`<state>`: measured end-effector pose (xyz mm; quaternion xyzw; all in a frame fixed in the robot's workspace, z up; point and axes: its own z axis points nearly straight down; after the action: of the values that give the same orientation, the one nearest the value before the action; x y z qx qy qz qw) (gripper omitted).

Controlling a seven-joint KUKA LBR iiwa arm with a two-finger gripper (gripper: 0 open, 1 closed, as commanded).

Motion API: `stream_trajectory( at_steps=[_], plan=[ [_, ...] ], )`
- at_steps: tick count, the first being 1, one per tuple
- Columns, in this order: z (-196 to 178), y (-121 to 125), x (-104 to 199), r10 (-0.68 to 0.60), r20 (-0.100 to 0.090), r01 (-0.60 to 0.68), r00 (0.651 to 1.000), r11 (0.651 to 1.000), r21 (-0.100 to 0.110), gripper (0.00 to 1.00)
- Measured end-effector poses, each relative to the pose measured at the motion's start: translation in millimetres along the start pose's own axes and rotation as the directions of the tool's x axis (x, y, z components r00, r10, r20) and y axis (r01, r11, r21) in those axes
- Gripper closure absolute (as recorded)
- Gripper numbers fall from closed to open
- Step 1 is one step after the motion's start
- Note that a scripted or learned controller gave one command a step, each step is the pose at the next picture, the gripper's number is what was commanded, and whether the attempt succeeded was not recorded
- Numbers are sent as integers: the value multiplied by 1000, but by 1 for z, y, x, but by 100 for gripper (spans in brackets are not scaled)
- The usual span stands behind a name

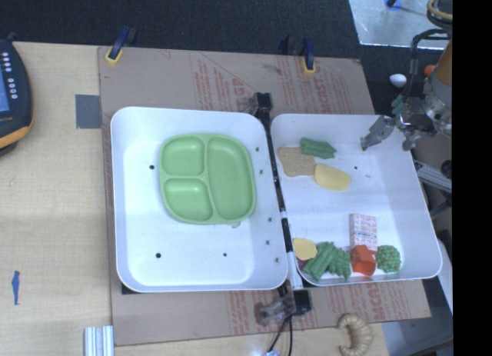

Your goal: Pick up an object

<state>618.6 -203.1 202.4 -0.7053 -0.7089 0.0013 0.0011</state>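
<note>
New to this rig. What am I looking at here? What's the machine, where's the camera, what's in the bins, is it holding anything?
One fixed camera looks down at a slant on a bench with two shallow white bins. The robot arm reaches in from the right; its gripper hangs over the right bin's upper right corner with nothing between its fingers. The left bin holds a green divided plate. The right bin holds toy food: a tan piece, a green one and a yellow one near the top; along the bottom, another yellow piece, green beans, a small printed carton, a red-orange piece and something broccoli-like.
</note>
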Motion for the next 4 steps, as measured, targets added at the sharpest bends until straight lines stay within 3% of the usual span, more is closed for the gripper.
stream_trajectory(
  at_steps=[1,2,3,4],
  plan=[
    [46,-9,21,-2,0,2,1000,1000,4,0],
    [114,-39,49,1,-2,-1,1000,1000,7,0],
    [16,-87,96,-1,-3,1,1000,1000,2,0],
    [113,-40,82,-4,1,4,1000,1000,-1,0]
  ],
)
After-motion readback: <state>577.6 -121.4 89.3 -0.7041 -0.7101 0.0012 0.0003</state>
